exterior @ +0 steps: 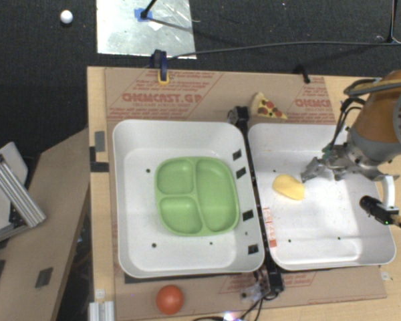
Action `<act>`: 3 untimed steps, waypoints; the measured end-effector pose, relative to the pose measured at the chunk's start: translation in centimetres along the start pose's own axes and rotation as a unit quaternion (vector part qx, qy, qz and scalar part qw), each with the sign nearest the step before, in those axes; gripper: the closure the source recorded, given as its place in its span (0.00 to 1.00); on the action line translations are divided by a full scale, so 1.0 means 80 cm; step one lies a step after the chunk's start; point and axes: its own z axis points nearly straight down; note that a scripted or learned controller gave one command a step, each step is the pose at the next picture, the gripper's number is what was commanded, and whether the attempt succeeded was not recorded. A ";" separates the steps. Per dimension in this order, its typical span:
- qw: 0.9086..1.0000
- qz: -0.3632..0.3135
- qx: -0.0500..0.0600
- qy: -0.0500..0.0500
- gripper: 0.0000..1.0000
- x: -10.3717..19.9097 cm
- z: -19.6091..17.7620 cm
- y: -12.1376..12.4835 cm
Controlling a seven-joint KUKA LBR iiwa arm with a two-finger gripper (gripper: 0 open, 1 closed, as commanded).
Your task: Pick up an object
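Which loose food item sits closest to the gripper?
The yellow lemon-like piece in the right bin, just left of the gripper. Pizza slice and orange ball lie outside the bins.

Bright, even overhead light washes both white bins (187, 142), nearly blowing out their floors. The foil sheet (146, 19) at top glares. Shadows are soft and short; focus is slightly soft throughout.
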 end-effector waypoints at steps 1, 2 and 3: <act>1.000 0.000 -0.004 -0.001 1.00 -0.001 -0.018 0.003; 1.000 0.001 -0.004 -0.001 1.00 -0.012 -0.080 0.001; 1.000 -0.001 -0.004 -0.001 1.00 -0.013 -0.134 0.000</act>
